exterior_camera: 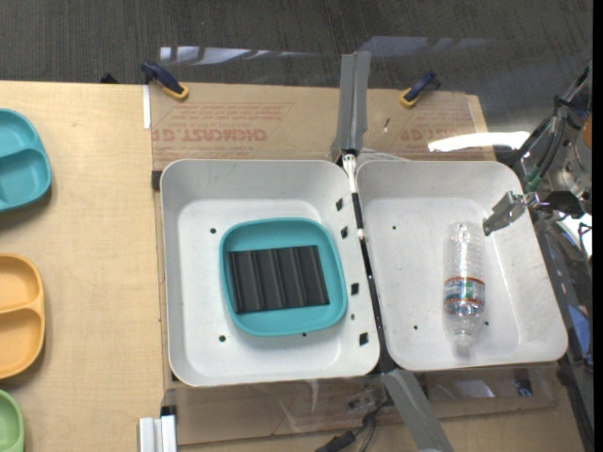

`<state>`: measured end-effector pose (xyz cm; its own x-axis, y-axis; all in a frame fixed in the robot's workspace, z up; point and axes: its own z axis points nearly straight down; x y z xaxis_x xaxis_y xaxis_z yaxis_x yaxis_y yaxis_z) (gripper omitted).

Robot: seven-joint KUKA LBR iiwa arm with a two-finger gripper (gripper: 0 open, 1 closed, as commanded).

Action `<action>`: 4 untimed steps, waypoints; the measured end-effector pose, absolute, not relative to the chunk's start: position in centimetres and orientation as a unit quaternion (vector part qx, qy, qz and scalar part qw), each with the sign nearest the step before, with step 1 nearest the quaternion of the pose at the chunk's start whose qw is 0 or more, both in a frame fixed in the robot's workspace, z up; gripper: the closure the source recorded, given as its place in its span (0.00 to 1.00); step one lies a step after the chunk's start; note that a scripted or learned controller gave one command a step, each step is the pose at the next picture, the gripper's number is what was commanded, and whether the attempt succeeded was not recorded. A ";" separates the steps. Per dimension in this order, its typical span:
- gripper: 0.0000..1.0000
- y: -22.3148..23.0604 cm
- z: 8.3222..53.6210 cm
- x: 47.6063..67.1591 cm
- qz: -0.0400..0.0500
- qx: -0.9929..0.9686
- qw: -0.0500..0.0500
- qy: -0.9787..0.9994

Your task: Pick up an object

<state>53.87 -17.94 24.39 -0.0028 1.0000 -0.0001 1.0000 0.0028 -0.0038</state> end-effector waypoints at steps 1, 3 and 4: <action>0.00 -15.9 11.5 50.5 0.001 -0.671 0.002 -0.742; 1.00 -17.3 10.2 50.3 0.000 -0.690 0.000 -0.723; 1.00 -11.8 18.7 57.0 0.001 -0.685 0.000 -0.729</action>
